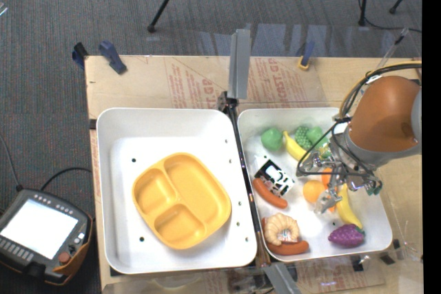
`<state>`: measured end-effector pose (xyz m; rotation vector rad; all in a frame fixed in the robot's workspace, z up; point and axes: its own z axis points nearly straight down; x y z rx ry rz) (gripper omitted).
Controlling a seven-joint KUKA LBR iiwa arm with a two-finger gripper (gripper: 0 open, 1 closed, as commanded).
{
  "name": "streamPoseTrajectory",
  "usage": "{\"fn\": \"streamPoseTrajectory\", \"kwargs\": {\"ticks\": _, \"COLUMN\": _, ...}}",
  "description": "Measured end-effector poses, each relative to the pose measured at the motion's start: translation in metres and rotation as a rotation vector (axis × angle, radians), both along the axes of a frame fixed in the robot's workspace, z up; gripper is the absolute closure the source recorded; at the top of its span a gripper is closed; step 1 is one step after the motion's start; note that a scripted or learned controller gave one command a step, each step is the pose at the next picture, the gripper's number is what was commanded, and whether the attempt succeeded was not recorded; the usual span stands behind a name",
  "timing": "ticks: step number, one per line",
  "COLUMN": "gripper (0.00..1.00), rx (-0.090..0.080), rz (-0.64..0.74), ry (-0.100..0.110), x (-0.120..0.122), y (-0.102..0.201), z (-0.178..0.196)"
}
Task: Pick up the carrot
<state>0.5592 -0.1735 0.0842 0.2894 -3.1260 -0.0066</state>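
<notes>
The carrot appears as an orange piece in the middle of the right bin, with its right end hidden under the gripper. The gripper hangs low over that end, below the arm's orange band, which reaches in from the right. Metal parts and cables of the wrist cover the spot where the gripper meets the carrot, so I cannot tell whether it touches it.
Around the carrot lie a yellow banana, purple grapes, a red-orange sausage, a black-and-white block, a shrimp-like piece, a green pepper and green broccoli. The left bin holds a yellow divided plate.
</notes>
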Motion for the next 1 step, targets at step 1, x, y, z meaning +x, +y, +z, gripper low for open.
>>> {"fn": "streamPoseTrajectory", "kwargs": {"ticks": 1, "gripper": 1.0, "rx": 0.004, "rz": 0.002, "ry": 0.002, "x": 0.0007, "y": 0.0023, "z": 0.0068}}
